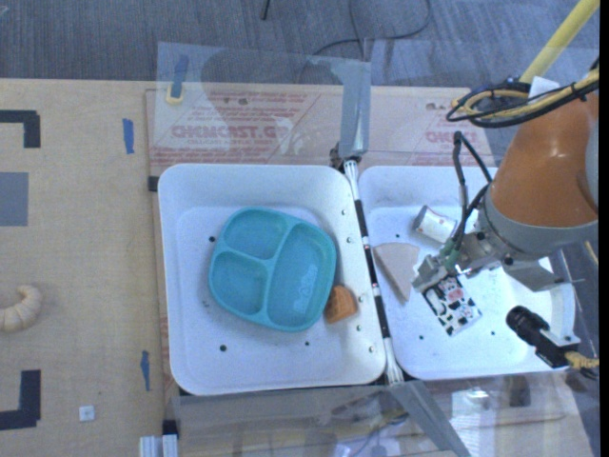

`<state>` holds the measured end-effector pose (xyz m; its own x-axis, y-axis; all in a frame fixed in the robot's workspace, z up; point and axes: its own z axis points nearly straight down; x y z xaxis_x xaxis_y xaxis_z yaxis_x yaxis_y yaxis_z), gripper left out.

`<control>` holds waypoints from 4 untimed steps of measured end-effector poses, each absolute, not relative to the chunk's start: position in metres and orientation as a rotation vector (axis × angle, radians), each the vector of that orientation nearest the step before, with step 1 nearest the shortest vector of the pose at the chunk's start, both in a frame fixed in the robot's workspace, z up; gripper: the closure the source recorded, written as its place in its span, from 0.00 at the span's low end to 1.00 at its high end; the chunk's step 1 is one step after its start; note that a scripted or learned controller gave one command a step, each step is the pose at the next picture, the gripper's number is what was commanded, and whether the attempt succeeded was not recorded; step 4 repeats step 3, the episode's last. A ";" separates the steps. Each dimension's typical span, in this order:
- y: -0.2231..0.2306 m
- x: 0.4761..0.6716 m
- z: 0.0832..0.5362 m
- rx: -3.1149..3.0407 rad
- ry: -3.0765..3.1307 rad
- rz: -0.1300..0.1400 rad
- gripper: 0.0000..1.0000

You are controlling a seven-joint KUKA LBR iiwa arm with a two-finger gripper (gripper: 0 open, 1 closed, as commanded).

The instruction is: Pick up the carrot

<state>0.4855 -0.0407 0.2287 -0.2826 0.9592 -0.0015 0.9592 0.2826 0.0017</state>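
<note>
The carrot (341, 304), a small orange lump, lies in the left bin (190, 350), touching the lower right edge of the teal divided plate (274, 268) and close to that bin's right wall, so it is hemmed between plate and wall, with bare white floor open only below it toward the near rim. The plate takes up the middle of the left bin, leaving a free strip of floor along the left and near sides. Across the ridge where the two bins meet, the right bin (495, 355) holds a pale wedge-shaped piece (396, 263) near its left wall and a small white cylinder (433, 223) further back. The gripper (440, 276) hangs low over the right bin, just right of the wedge, on the grey arm (552, 174) with its orange band; how its tips stand cannot be told here. The carrot sits well apart from the gripper, to its left, in the other bin.
</note>
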 end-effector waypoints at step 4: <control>0.034 0.480 0.185 1.372 2.826 0.002 1.00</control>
